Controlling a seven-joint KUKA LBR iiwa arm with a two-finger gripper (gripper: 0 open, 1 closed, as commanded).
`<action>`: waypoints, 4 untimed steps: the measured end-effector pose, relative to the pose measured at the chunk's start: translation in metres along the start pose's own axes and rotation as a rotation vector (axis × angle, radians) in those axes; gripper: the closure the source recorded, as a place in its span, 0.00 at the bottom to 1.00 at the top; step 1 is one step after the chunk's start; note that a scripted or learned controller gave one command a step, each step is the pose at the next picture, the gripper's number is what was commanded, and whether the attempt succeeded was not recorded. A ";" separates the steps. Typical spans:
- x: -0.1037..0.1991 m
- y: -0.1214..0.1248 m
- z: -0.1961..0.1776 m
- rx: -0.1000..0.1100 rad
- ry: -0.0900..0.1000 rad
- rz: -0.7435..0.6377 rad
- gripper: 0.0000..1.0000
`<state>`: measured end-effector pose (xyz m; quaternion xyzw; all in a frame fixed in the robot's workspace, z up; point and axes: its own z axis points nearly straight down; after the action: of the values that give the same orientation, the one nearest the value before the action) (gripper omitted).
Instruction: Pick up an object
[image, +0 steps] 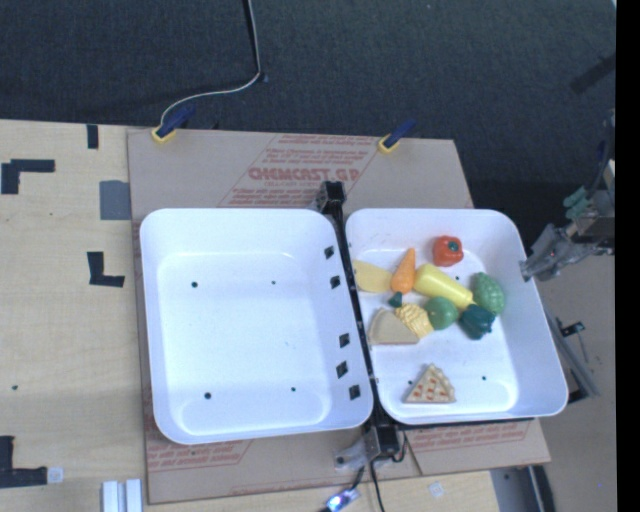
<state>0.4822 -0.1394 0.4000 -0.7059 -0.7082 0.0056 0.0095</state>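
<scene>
At the right edge of the frame, a little above mid-height, the gripper (545, 262) sits just outside the right bin (500, 400), beside that bin's upper right corner. Whether it is apart or together cannot be told from here; nothing is seen held in it.

Inside the right bin, the toy foods lie clustered in its upper and middle part. Nearest the gripper are a red tomato (448, 250) near the top and a green broccoli-like piece (488, 292) toward the right wall, with a dark green piece (477, 321) just below it. A yellow corn cob (441, 285) lies tilted in the middle, touching an orange carrot (403, 269) on its left. A yellow cheese wedge (368, 277) rests against the left wall. Below these are a tan bread-like slice (390, 328), a small yellow ridged piece (415, 319) and a light green piece (442, 314). A pizza slice (430, 386) lies apart from the rest, in the lower middle, with bare white floor around it and to its right.

The left bin (240, 330) touches the right one along a shared middle edge bearing small black clips. Both bins rest on a brown cardboard sheet (300, 170), clamped at its top corners, on a pale wooden bench (60, 330) marked with black tape. Dark carpet (420, 60) fills the top of the frame, crossed by a white cable (225, 92).
</scene>
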 end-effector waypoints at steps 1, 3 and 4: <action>-0.003 0.001 -0.140 -0.030 -0.011 0.002 1.00; 0.059 0.001 -0.092 -0.036 -0.007 -0.003 1.00; 0.027 0.022 -0.138 -0.027 -0.008 0.003 1.00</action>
<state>0.5069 -0.1129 0.5376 -0.7071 -0.7071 -0.0010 -0.0032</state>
